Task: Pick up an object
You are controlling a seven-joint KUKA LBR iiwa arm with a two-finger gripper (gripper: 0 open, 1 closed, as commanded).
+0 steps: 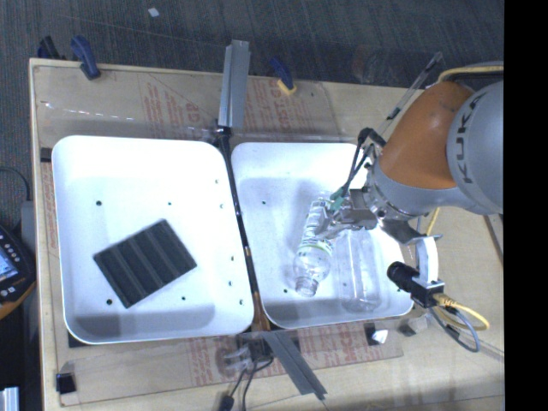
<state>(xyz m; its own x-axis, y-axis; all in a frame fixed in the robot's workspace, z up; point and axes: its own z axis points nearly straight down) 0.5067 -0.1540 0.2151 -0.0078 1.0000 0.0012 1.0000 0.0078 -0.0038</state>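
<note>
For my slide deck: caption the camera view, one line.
Arm's end effector low over clear bottles in the right bin; dark ribbed panel in the left bin.

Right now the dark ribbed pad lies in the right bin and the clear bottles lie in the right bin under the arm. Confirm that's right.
One detail is wrong: the dark ribbed pad lies in the left bin, not the right one. The camera view shows it there alone. The clear bottles do lie in the right bin under the arm.

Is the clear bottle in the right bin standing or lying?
Lying: the clear bottle rests lengthwise on the right bin floor.
</note>
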